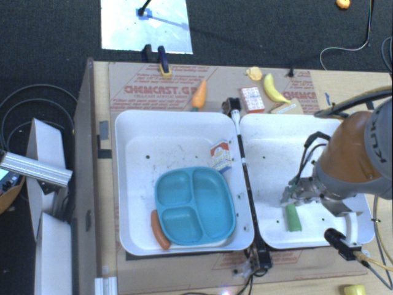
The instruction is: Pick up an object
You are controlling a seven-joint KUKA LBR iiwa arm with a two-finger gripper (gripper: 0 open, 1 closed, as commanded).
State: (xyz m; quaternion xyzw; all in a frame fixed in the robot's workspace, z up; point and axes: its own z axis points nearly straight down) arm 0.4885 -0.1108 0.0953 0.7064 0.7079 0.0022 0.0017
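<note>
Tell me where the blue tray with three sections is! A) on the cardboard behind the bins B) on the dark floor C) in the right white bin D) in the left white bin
D: the blue tray lies inside the left white bin, with an orange sausage-shaped toy beside its left edge.
</note>
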